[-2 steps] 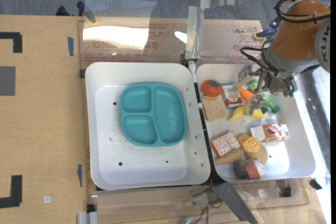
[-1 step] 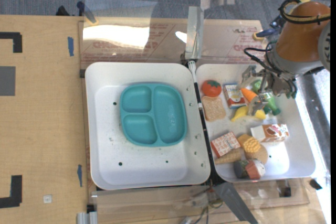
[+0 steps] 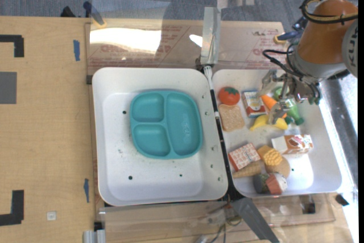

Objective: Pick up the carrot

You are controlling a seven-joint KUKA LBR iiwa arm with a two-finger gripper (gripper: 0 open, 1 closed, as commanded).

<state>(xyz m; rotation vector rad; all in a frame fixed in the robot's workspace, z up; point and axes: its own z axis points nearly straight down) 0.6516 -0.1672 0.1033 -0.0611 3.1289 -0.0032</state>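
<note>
From the one camera above the bench: two white bins side by side, the left bin (image 3: 102, 122) bearing a teal divided plate (image 3: 166, 123), the right bin (image 3: 333, 179) strewn with toy food. Reaching in from the right, the arm (image 3: 324, 37), orange band uppermost, wrist down over the far half of the right bin. Below it the gripper (image 3: 281, 101), low among the food, tangled in view with cables and coloured pieces; released or clenched, cannot tell, and nothing plainly held. Just beside the gripper on its left, the carrot (image 3: 268, 102), a short orange piece, lying flat on the bin floor between a small packet (image 3: 251, 103) and the gripper, near enough to look touching, though contact cannot be made out. Long axis, as far as can be judged, slanting from upper left to lower right, thick end toward the packet; too small to be sure. Farther left, a tomato (image 3: 229, 95) above a slice of bread (image 3: 232, 117); in front of the carrot, a yellow piece (image 3: 259, 121). Judged from this: a small shift leftward needed to centre on the carrot, with a closing direction across the slant rather than along it, and some risk of catching the yellow piece or the packet instead.
</note>
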